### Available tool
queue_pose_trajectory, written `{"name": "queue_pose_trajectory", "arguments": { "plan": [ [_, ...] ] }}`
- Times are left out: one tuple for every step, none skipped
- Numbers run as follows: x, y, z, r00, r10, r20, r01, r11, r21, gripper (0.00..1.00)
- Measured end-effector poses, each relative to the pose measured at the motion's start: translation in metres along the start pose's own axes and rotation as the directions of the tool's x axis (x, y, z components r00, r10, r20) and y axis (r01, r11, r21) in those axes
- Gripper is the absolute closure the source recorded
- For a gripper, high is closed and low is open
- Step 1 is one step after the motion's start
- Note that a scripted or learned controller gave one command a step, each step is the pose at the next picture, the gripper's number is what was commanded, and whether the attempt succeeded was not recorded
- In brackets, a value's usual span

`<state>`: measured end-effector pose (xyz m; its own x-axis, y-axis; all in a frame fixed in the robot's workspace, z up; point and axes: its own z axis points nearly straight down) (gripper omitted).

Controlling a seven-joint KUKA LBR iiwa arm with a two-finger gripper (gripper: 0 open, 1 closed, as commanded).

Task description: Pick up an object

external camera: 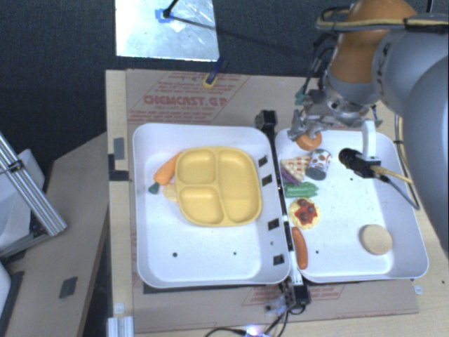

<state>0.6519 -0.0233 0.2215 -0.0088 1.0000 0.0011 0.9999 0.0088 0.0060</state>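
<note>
My gripper [307,128] hangs over the far left corner of the right bin [400,258]. Directly under its tip is a small round orange item [309,142], touching or nearly touching it; whether it is gripped is unclear. Just in front of it lie a triangular sandwich wedge [296,166] and a small printed can [320,163]. Further forward along the bin's left side are a green pea pod [302,189], a small round pizza [306,213] and a sausage [300,247]. A tan round biscuit [377,239] lies at the front right.
The left bin [151,258] holds a yellow divided plate [214,186] with a carrot [166,168] against its left side. A black-clipped divider [277,188] separates the bins. The grey arm [414,69] covers the right bin's far right corner.
</note>
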Motion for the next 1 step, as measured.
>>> {"name": "queue_pose_trajectory", "arguments": {
  "plan": [
    [-0.0015,-0.0021,0.0033,1.000,0.003,0.002,-0.003,1.000,0.003,1.00]
  ]
}}
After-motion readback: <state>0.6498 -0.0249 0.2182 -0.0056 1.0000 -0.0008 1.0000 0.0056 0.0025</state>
